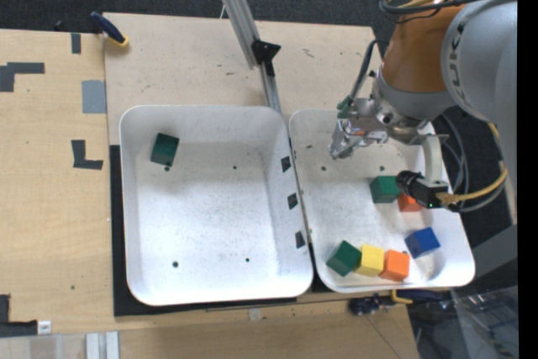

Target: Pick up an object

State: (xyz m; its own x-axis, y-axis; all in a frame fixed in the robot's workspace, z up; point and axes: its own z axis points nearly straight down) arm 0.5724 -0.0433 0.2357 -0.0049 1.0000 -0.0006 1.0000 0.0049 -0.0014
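Camera view: gripper [343, 145] hovering over right bin [336, 189], finger state indeterminable. Green block [385, 189] nearby looking light, rigid; grip opposite flat faces.

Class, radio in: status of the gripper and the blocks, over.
Gripper over right white bin, nothing visibly held. Nearest: dark green cube, untouched. Nothing between them.

Arm [471, 29] enters from right, orange band above wrist. Wrist bent downward; end effector [345, 143] points down at lower left of the wrist, nothing visible between its fingers.
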